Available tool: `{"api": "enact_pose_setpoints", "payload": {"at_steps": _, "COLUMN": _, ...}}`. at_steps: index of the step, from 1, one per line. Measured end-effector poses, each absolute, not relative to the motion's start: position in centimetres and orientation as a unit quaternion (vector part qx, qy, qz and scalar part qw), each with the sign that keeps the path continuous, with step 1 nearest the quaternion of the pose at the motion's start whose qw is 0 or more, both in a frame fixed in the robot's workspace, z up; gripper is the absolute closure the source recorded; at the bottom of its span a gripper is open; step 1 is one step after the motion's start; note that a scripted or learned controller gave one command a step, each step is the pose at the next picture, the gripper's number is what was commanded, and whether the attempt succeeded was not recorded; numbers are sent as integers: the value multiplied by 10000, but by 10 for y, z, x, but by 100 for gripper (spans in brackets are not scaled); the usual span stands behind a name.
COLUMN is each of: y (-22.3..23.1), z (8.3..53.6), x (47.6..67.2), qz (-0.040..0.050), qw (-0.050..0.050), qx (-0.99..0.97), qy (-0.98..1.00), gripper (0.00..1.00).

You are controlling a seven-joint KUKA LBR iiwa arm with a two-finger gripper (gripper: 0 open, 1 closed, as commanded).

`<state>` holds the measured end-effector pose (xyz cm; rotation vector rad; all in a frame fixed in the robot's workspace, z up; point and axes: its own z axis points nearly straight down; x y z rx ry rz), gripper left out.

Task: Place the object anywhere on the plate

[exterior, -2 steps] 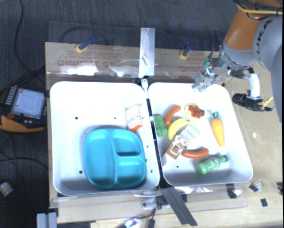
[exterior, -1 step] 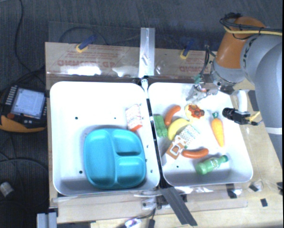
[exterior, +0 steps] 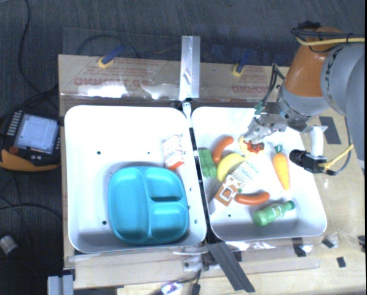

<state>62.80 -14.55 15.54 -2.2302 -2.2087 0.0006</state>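
Note:
A teal plate [exterior: 149, 204] with three compartments lies in the front half of the left bin [exterior: 85, 165], with nothing on it. My gripper [exterior: 255, 137] hangs low in the back part of the right bin [exterior: 307, 209], right over a small red and white toy [exterior: 254, 145]. Whether the gripper touches or holds that toy cannot be made out. Around it lie a yellow banana [exterior: 228, 165], an orange sausage [exterior: 222, 148] and a carrot [exterior: 281, 169].
A small white and orange carton [exterior: 173, 151] lies in the left bin just behind the plate's right corner. The right bin also holds a green piece [exterior: 206, 163], a printed box [exterior: 235, 183], a red sausage [exterior: 252, 197] and a green bottle [exterior: 272, 212].

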Motion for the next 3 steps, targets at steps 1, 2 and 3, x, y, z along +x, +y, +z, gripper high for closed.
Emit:
{"api": "enact_pose_setpoints", "payload": {"at_steps": 1, "y": -74, "z": 183, "x": 593, "qz": 7, "qw": 15, "qx": -7040, "qy": -7102, "gripper": 100}}
{"api": "enact_pose_setpoints", "payload": {"at_steps": 2, "y": -57, "z": 187, "x": 580, "qz": 3, "qw": 9, "qx": -5908, "qy": -8068, "gripper": 100}}
{"api": "enact_pose_setpoints", "payload": {"at_steps": 3, "y": -57, "z": 187, "x": 580, "qz": 0, "qw": 9, "qx": -5908, "qy": -8068, "gripper": 0}}
